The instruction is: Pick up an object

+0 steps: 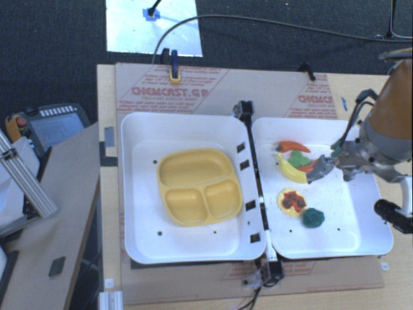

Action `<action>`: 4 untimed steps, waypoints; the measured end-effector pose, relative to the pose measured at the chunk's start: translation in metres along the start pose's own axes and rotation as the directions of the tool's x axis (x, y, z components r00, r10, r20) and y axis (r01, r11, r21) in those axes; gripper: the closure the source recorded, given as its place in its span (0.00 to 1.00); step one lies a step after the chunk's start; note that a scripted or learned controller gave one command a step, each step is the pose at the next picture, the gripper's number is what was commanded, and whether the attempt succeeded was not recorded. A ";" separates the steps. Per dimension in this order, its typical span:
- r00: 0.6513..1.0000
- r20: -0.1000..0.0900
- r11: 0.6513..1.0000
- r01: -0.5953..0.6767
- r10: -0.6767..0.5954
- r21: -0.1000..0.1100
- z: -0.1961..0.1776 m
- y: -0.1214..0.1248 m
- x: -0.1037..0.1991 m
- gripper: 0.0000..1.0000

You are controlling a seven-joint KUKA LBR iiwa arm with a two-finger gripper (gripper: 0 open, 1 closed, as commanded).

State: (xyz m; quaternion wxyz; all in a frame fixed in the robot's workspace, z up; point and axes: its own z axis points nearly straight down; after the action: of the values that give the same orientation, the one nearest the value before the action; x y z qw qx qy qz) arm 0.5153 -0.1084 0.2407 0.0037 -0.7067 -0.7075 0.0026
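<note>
Robotics lab, test cell setup. Evidence: two white bins (193,124) sit on a cardboard sheet (219,86) clamped at the top edge with a yellow clamp (174,66), on a plywood bench. Teach pendant (55,128) lies at left of frame, aluminium extrusion (26,179) beside it. Dark carpet floor, cables across the top, a metal plate (153,18) upper left.

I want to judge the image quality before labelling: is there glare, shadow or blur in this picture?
Camera view: the shiny sheet on the dark floor reflects light brightly; the white bins look evenly lit, with soft shadows along their walls; the yellow tray is sharp, while the gripper by the small toy foods looks soft, so details there are hard to read.
</note>
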 end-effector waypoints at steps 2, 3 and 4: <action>1.000 0.001 1.000 0.000 0.000 -0.007 0.041 -0.005 0.003 0.00; 1.000 0.000 1.000 0.000 0.000 -0.004 0.104 -0.005 0.003 0.00; 1.000 0.001 1.000 -0.001 0.001 -0.008 0.155 -0.004 0.003 0.00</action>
State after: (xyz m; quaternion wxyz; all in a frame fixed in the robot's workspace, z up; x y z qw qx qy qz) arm 0.5099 -0.1054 0.0855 0.0007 -0.7071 -0.7071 0.0000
